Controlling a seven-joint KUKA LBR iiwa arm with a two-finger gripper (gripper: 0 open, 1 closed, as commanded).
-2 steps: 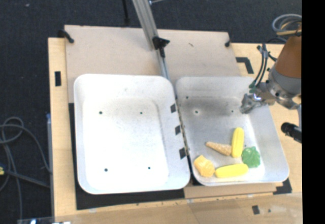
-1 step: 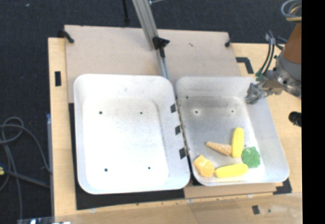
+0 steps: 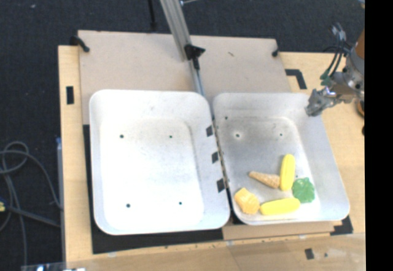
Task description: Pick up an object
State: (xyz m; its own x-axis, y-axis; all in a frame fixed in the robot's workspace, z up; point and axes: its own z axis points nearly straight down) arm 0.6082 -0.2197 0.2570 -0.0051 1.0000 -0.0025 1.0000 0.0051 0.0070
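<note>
The right bin point(image 3: 319, 141) holds several small toys in its near right corner. A yellow corn cob point(image 3: 287, 171) stands nearly upright in the picture, and a second yellow piece point(image 3: 279, 206) lies along the front wall. A tan cone point(image 3: 264, 179) lies between them, a yellow chunk point(image 3: 247, 200) sits at the front left, and a green leafy piece point(image 3: 303, 190) is on the right. My gripper point(image 3: 317, 102) hangs over the bin's far right corner, well away from the toys, with nothing seen in it.
The left bin point(image 3: 98, 141) sits beside the right one, with black clips point(image 3: 216, 156) along the shared wall. A slanted metal rail point(image 3: 175, 15) rises from behind the bins. Cables point(image 3: 18, 165) lie on the floor at left.
</note>
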